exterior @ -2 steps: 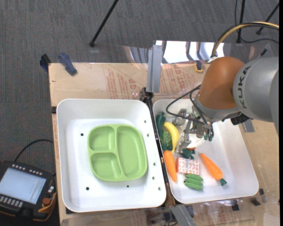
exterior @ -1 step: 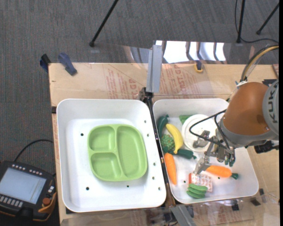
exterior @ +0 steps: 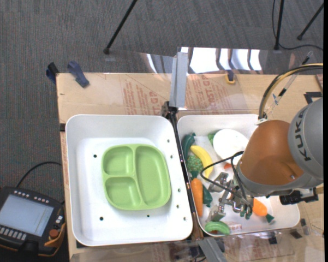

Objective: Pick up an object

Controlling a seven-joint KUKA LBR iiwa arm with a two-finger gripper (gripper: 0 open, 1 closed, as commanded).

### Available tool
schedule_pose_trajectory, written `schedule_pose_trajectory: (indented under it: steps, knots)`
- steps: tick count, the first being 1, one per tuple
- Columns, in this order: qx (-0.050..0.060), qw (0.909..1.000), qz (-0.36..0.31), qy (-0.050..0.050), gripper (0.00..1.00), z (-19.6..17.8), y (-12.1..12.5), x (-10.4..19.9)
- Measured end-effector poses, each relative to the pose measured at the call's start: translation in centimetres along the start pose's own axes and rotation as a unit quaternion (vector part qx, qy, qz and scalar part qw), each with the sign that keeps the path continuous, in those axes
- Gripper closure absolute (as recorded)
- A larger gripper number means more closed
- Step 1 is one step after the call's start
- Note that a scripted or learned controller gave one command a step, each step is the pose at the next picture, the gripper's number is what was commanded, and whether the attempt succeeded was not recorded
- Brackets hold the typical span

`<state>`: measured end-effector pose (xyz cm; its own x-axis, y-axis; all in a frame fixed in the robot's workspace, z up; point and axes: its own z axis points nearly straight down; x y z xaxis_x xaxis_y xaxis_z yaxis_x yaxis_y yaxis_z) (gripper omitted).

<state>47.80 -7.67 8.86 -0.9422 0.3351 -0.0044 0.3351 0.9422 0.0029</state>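
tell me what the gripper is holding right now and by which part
It cannot be told: the gripper hangs low over the toy food in the right bin, with nothing visibly between its fingers.

Orange carrot (exterior: 197, 196) lengthwise along right bin's left wall, yellow banana (exterior: 201, 156) just above.

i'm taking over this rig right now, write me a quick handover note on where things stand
Gripper: low in the right bin, among the toy food; I cannot tell how the jaws stand, and no item shows between them.
Right bin: banana, carrot, white plate, an orange piece beside the gripper, a green piece at the front wall.
Left bin: green divided tray.
Done: the arm is down at the pile.
Left: get a firm grasp on one item and lift it.
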Motion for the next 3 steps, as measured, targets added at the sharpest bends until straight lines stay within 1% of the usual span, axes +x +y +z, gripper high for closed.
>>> schedule_pose_trajectory:
  steps: [1, 2, 3]
  knots:
    - [0.001, 0.9967, 0.081, 0.003, 0.0, 0.2, -7.1, -2.3]
    - [0.001, 0.9837, 0.18, 0.002, 0.0, 0.2, -0.1, -9.8]
    - [0.002, 0.9737, 0.228, 0.001, 0.0, 0.1, 1.7, -7.5]
